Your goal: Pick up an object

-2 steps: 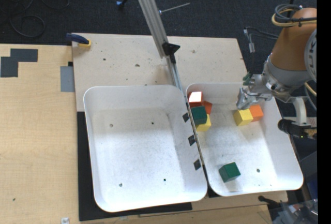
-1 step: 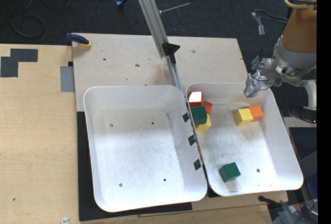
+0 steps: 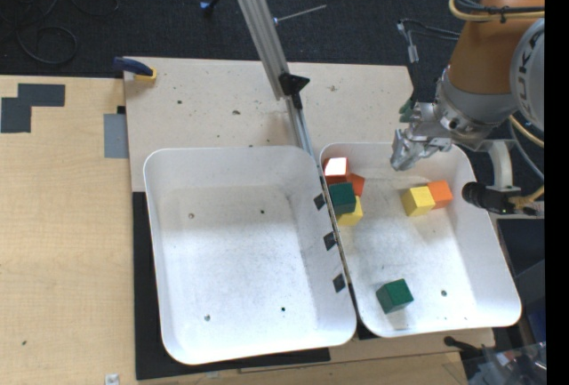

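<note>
Camera view. The claw (image 3: 411, 152) hangs over the far edge of the right bin (image 3: 498, 285); nothing shows in its grip, and from this angle one cannot tell whether it stands apart or together.

Nearest candidates: a yellow block (image 3: 415, 200) and an orange block (image 3: 440, 193), touching each other, just below the claw toward the camera. To the claw's left, against the wall between the bins, sits a tight cluster: a white block (image 3: 335, 166), a second orange block (image 3: 356, 184), a dark green block (image 3: 341, 196), a second yellow block (image 3: 350, 214). A lone green block (image 3: 394, 294) lies well apart, near the front rim. The left bin (image 3: 178, 188) lies beyond the cluster.

Handling, as a judgement: the blocks look small, rigid and light, with flat faces, likely smooth. Best hold is across two opposite flat sides. The lone green block offers free sides all round; the yellow-orange pair only on their outer faces; the cluster looks too crowded for a clean entry.
</note>
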`<state>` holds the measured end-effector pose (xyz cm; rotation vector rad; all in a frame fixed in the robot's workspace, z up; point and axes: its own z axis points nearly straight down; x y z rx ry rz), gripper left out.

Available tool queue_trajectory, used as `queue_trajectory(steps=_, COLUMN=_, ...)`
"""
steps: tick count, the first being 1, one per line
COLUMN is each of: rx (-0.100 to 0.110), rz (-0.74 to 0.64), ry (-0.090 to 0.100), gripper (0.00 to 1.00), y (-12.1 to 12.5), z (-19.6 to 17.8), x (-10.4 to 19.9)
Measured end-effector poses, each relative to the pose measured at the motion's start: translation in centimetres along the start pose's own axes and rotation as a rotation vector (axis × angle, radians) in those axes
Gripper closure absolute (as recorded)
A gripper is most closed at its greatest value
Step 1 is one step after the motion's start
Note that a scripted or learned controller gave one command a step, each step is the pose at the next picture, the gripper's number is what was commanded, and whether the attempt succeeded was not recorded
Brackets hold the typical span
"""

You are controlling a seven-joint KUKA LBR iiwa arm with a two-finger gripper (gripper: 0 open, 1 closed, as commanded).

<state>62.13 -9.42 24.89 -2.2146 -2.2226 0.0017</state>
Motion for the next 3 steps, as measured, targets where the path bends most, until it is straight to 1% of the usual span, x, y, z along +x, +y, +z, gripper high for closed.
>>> queue_trajectory(steps=1, rx=-0.002, rz=-0.001, ry=0.000, gripper=1.00, y=2.0, z=0.7, x=5.6)
queue_trajectory(steps=2, rx=-0.001, rz=0.000, ry=0.000, gripper=1.00, y=3.0, z=2.1, x=10.5)
queue_trajectory(steps=3, rx=-0.003, rz=0.000, ry=-0.002, gripper=1.00, y=3.8, z=1.0, x=15.6)
